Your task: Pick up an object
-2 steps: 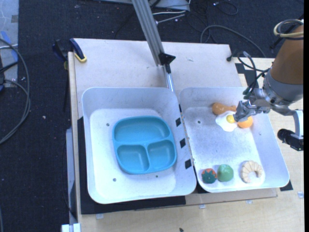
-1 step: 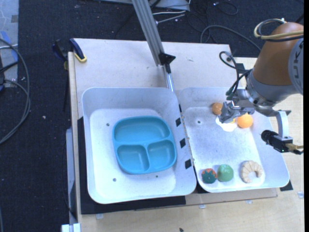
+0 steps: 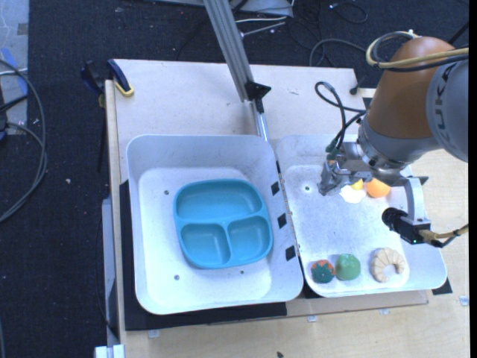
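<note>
Croissant (image 3: 388, 264): lies in the near right corner of the right bin (image 3: 328, 222), close to the near rim and the right rim, apart from the other items.
Green ball (image 3: 347, 266): just left of the croissant, near the same near rim.
Red-green item (image 3: 322, 271): touching or almost touching the green ball on its left, close to the bin's near left corner.
White piece (image 3: 352, 195): sits at the far part of the right bin, just under the wrist.
Orange piece (image 3: 378, 188): just right of the white piece, partly under the arm.
Gripper (image 3: 328, 186): hangs over the far part of the right bin, just left of the white piece; whether the fingers are apart or closed cannot be told, and nothing is seen between them.
Open room, right bin: the middle floor between the far pair and the near row is bare.
Left bin (image 3: 149, 200): holds a blue tray (image 3: 222, 223) with three compartments, set near its middle, with bare white floor on all sides.
Bench (image 3: 179, 95): bare beyond the bins, with a slanted metal pole (image 3: 231, 39) crossing it.
</note>
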Motion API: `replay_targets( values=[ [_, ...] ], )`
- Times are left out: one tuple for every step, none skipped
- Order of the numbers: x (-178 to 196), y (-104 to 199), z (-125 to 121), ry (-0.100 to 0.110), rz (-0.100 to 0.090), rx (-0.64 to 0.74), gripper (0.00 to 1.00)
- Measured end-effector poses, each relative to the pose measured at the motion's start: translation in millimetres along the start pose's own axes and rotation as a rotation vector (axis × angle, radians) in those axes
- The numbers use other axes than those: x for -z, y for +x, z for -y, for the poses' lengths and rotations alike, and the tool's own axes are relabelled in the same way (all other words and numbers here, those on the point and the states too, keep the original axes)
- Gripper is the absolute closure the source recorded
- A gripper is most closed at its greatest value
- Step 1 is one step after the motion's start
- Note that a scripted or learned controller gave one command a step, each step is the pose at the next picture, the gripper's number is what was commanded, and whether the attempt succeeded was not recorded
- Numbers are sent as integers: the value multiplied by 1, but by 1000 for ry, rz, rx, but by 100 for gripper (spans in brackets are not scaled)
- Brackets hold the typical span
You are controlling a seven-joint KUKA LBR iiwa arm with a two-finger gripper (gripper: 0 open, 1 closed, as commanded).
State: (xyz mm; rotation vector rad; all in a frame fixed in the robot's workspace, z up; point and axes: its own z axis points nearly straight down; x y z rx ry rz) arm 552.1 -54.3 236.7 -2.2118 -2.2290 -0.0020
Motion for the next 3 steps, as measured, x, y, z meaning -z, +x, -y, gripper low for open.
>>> replay_targets(
  values=[
    [9, 49, 16, 2, 0, 0, 100],
    [-5, 96, 29, 3, 1, -1, 100],
    [-4, 148, 56, 3, 0, 1, 100]
  ],
)
